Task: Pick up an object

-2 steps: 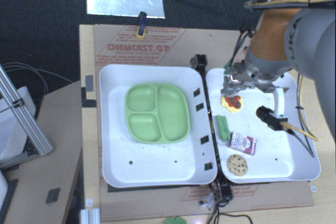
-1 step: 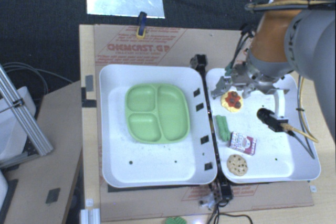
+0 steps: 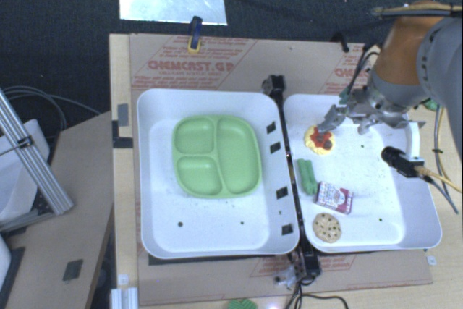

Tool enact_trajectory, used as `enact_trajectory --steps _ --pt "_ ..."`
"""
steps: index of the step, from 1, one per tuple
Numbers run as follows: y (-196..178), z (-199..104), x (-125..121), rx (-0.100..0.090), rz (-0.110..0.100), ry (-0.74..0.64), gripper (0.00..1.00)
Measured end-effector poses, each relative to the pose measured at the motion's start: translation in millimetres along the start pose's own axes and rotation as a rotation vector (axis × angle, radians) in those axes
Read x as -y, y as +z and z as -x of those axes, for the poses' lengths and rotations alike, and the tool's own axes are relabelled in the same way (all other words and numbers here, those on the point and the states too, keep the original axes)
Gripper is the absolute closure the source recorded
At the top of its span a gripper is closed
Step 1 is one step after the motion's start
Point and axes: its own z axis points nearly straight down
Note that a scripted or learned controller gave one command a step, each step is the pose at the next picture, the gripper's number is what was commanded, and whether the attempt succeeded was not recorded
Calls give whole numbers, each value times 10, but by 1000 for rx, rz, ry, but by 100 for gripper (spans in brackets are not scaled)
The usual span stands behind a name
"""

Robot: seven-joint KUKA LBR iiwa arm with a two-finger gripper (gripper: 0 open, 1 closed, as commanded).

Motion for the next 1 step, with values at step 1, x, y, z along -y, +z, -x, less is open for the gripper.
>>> enact_trajectory --steps 1 --pt "720 68 34 -3 -6 -3 0"
